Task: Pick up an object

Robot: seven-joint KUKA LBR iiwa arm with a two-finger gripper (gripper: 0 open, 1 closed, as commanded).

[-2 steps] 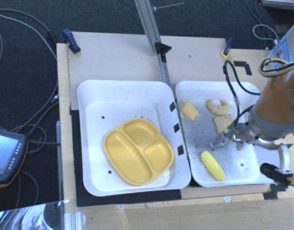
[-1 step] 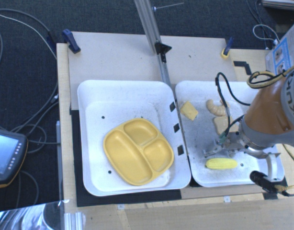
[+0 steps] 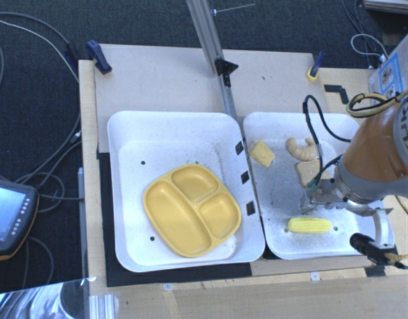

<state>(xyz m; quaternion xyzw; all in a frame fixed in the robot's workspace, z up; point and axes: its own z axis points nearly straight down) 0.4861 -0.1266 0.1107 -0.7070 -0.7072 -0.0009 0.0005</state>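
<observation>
The right bin (image 3: 277, 244) holds a yellow corn cob (image 3: 309, 226) lying near its front wall. A pale yellow wedge (image 3: 262, 153) sits at its back left, and a curved beige piece (image 3: 301, 148) lies beside it. Just in front of that piece is a tan block (image 3: 307, 171). My gripper (image 3: 315, 198) reaches down into this bin from the right. It is just above the corn cob and right in front of the tan block, whose right side the arm partly hides. Nothing is visibly held.
The left bin (image 3: 124, 178) holds a yellow three-compartment plate (image 3: 192, 209). A metal pole (image 3: 210, 38) slants up from between the bins. Black cables (image 3: 317, 121) loop over the back of the right bin. The arm's body (image 3: 380, 151) covers the right bin's right side.
</observation>
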